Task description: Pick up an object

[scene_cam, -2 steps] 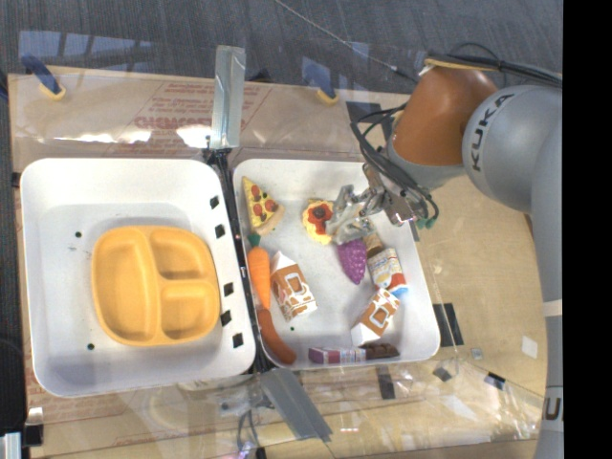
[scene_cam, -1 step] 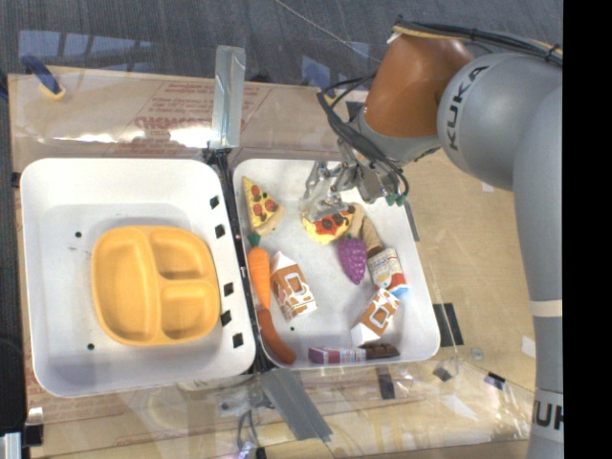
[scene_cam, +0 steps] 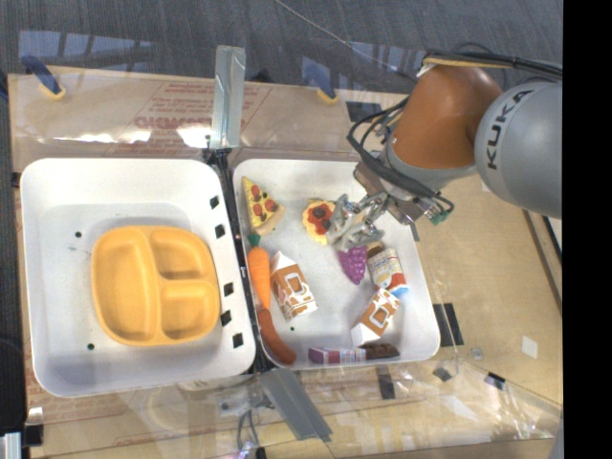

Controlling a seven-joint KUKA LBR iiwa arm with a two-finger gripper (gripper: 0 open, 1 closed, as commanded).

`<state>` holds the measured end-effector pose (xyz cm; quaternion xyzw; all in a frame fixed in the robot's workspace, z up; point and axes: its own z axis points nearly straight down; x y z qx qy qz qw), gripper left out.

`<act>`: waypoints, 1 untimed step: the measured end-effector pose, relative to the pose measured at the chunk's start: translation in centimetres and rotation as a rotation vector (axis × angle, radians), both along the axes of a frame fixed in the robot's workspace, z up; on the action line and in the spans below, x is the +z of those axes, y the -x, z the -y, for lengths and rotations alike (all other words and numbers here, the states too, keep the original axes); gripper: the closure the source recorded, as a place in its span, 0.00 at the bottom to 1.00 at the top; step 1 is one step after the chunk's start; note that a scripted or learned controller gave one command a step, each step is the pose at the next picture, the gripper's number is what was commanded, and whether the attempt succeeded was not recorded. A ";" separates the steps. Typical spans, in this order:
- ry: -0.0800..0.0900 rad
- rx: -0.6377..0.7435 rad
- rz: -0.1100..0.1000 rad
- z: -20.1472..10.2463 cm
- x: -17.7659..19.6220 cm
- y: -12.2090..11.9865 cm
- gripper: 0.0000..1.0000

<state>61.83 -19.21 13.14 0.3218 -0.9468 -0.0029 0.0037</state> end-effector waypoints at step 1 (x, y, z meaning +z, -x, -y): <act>0.001 -0.183 0.000 -6.3 1.3 9.6 1.00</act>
